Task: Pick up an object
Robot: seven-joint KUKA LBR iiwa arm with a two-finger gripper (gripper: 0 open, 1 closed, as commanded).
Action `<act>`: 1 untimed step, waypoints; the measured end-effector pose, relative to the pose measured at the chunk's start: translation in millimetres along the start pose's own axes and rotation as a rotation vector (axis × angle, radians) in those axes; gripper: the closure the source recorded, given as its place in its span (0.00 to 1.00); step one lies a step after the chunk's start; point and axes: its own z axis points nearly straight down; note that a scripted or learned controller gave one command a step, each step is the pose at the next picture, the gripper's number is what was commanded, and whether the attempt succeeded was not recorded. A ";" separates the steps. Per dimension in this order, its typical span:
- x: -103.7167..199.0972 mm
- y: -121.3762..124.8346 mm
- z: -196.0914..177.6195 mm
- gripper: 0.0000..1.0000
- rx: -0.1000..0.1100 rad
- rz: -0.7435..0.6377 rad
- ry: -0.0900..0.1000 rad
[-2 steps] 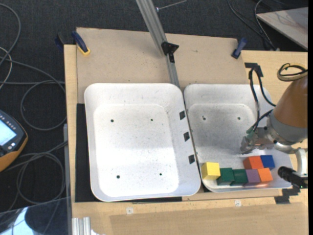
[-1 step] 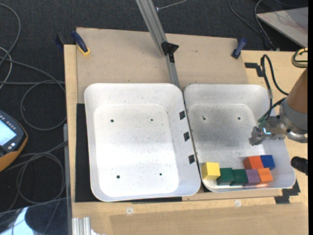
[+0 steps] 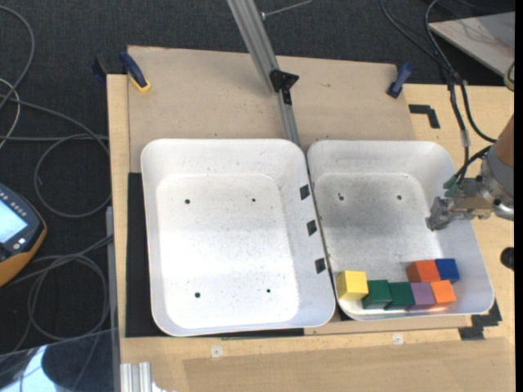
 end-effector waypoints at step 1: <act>-0.4 1.9 -48.2 1.00 -0.001 -0.001 0.000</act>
